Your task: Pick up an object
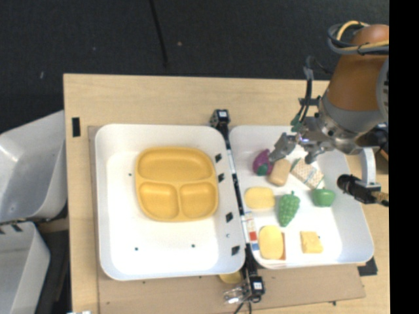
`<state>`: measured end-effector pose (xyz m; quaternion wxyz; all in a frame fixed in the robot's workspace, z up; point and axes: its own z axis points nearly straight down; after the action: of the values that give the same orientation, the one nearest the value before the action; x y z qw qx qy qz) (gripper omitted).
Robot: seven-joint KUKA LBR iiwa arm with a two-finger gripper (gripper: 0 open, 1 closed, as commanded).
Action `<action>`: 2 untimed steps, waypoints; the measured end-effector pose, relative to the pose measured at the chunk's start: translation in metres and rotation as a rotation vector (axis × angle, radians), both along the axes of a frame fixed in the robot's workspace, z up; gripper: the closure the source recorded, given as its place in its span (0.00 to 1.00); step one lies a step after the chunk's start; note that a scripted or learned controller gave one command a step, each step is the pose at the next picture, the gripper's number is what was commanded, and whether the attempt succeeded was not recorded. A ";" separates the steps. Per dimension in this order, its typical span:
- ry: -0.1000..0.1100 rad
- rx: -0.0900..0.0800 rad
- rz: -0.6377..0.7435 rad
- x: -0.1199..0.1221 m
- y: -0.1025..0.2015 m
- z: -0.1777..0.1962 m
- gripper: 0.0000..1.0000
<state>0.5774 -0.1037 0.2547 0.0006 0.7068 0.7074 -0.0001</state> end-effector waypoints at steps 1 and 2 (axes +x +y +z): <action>0.004 0.003 0.006 -0.069 0.075 0.000 0.00; -0.004 0.002 0.006 -0.087 0.141 0.063 0.00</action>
<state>0.4899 0.0376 0.3173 0.0014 0.7048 0.7094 0.0023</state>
